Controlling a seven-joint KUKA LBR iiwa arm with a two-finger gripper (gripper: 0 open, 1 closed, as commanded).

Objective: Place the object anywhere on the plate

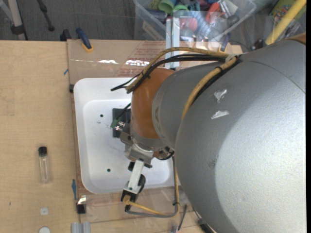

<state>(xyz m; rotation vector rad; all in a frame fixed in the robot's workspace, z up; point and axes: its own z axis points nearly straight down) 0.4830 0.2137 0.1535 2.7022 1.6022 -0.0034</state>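
The arm (233, 130) is positioned over the white bin (92, 130), hiding much of it. The gripper (132, 191) is seen at the near rim. Neither the object's location nor placement can be judged.

a large, smooth grey cylindrical arm housing (243, 140) with a matte metallic sheen carries two small pale arrow-like marks on its upper face. next to that housing, toward the white bin, sits a glossy orange rounded band (143, 106). a bundle of yellow and black cables (194, 52) runs over the top of the grey housing and across the orange band, one black strand sticking out past it. below the orange band is a pale silver-grey wrist flange (141, 152), and from it extends a slim white bracket piece with black ends (134, 181). a thin yellow wire (146, 210) loops just under that bracket.
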